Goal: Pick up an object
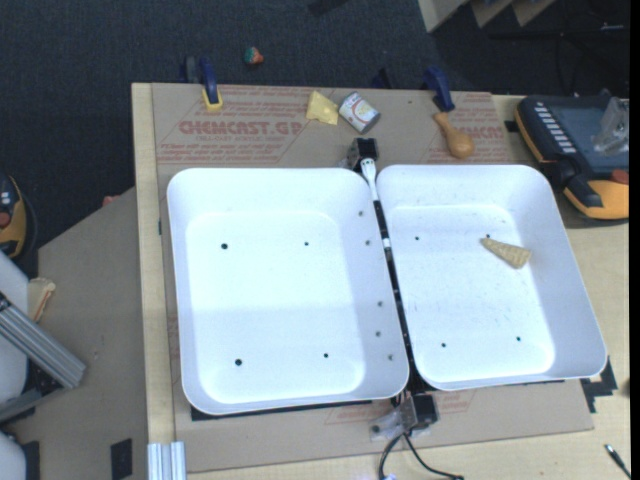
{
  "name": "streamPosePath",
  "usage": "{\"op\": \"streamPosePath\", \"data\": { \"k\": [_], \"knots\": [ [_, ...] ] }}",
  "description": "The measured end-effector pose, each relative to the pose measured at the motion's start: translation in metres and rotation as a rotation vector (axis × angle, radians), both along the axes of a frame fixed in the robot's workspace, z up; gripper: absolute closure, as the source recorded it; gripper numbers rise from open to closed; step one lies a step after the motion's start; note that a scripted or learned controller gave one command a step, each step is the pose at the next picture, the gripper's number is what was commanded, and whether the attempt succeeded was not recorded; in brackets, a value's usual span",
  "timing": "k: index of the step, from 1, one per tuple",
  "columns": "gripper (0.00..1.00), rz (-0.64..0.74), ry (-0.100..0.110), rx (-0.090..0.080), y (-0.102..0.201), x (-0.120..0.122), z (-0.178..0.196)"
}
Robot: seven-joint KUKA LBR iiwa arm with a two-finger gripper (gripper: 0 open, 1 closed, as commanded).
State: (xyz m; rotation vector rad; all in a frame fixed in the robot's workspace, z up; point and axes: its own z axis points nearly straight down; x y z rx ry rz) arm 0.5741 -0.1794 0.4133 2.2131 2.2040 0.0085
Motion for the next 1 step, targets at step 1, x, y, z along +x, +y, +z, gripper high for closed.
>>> {"op": "streamPosePath", "data": {
  "k": [1],
  "knots": [
    [1.00, 0.008, 0.023, 0.011, 0.0339, 0.0184, -0.0760]
  ]
}}
